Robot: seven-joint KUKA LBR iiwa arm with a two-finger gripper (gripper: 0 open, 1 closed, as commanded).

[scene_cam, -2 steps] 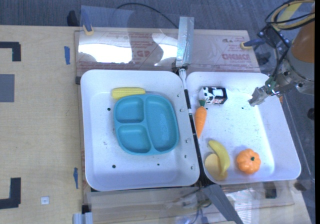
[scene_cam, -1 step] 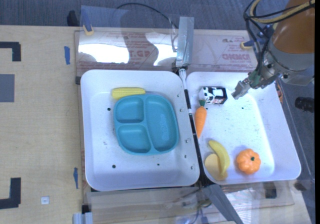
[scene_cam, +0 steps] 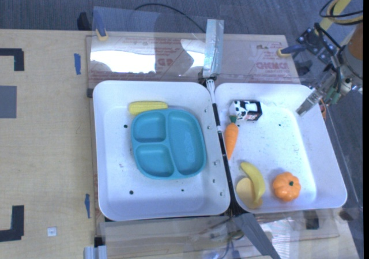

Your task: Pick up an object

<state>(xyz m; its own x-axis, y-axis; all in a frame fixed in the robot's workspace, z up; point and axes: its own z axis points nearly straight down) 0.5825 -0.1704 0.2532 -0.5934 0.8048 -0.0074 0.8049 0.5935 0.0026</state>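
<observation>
The right bin (scene_cam: 300,136) holds a black-and-white toy cow (scene_cam: 246,110) near its back left corner. An orange carrot (scene_cam: 230,139) lies just below the cow, along the left wall. A yellow banana (scene_cam: 252,183) and a small orange pumpkin (scene_cam: 286,186) sit near the front. My gripper (scene_cam: 309,104) hangs over the bin's back right edge, well right of the cow and apart from every object. Nothing shows in its grasp.
The left bin (scene_cam: 109,154) carries a blue divided plate (scene_cam: 168,143) with a yellow corn cob (scene_cam: 148,106) behind it. A clear panel and a taped post (scene_cam: 213,47) stand behind the bins. Cables (scene_cam: 343,7) hang at the upper right.
</observation>
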